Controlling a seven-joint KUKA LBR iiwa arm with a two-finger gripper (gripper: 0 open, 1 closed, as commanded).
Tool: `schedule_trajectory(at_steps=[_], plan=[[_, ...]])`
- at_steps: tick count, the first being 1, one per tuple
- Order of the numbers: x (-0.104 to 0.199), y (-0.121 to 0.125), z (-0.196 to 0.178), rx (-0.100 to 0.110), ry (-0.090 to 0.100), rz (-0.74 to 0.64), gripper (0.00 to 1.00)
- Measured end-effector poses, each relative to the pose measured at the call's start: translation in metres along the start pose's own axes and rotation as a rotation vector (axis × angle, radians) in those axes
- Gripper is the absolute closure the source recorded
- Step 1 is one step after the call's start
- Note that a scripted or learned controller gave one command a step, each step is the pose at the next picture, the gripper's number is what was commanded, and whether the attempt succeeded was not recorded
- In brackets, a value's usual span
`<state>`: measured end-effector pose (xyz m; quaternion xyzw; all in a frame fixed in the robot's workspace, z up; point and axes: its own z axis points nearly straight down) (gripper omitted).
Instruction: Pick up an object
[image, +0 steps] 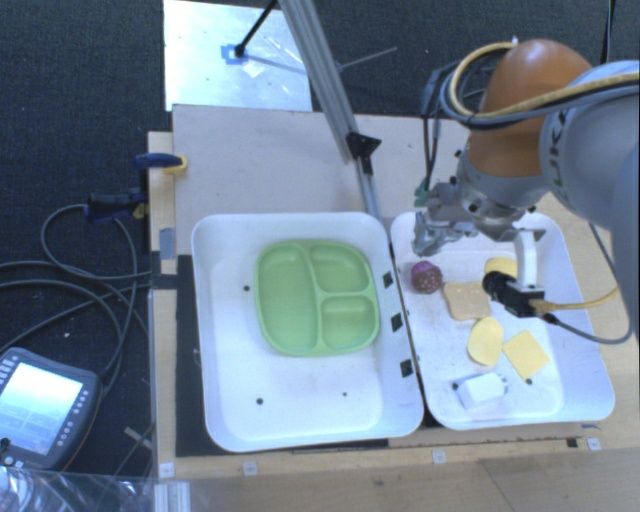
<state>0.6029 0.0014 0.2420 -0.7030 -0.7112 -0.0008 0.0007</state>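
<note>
My gripper (428, 240) hangs over the back left part of the right bin (580, 400), just above and behind a small dark red round piece (427, 277). Nothing shows between its fingers. To the right of the red piece lie a tan toast-like slice (466, 299), a yellow round slice (485, 341), a yellow square slice (525, 354) and a yellow lump (500, 268) partly behind a white and black part of the arm. A white block (482, 388) rests near the bin's front.
The left bin (230, 400) holds a green three-compartment tray (318, 297). A grey pole (330, 85) slants down to the gap between the bins. Cables and a pendant (40, 405) lie off the bench at left.
</note>
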Motion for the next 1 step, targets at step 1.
schedule_trajectory(at_steps=[1], plan=[[0.0456, -0.0007, 0.0062, 0.000, 0.000, 0.001, 1.00]])
